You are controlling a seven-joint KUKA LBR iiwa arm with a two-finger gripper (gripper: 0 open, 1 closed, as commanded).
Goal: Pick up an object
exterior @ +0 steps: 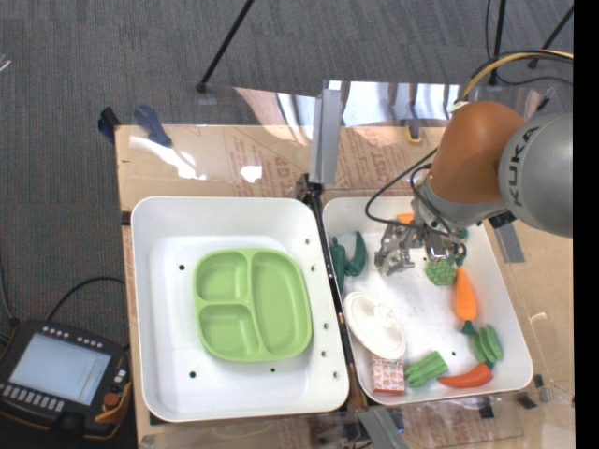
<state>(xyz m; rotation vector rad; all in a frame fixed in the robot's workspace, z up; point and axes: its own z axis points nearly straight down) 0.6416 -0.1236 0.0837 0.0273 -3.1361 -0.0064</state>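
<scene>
My gripper (417, 252) hangs low over the back of the right bin (510, 299), its fingers (394, 256) spread open with nothing between them. A small green toy (442, 272) lies just right of and below the fingertips. Beside that toy lies an orange carrot (465, 295). A dark green vegetable (352, 253) rests at the bin's left wall, left of the gripper. A white disc (374, 324) lies toward the front left. The arm partly hides a small orange piece (404, 219) behind the gripper.
Along the right bin's front lie a patterned red box (387, 375), a green pod (426, 368), a red chili (465, 377) and a green leafy toy (488, 342). The left bin (154, 241) holds a green divided plate (253, 304). A pendant (61, 372) sits at lower left.
</scene>
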